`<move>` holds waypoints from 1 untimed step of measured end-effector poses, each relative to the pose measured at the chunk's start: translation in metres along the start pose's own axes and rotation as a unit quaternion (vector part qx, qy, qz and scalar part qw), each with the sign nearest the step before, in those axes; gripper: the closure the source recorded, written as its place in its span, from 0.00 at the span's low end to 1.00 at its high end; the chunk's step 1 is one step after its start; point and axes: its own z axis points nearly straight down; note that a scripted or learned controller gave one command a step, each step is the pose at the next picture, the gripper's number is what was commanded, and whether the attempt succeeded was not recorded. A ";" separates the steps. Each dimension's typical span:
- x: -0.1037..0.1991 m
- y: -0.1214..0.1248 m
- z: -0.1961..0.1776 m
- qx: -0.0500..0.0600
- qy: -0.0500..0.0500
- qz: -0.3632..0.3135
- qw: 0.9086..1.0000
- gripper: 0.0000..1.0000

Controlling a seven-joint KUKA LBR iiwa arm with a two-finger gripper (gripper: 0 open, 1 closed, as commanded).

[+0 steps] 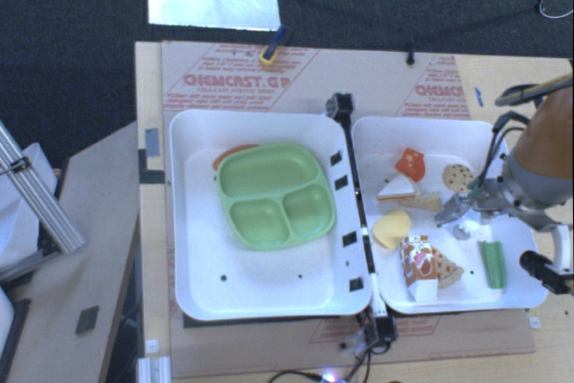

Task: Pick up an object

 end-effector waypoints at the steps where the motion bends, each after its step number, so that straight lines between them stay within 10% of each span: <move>1: -0.004 0.007 0.016 -0.011 -0.005 0.001 1.000 0.00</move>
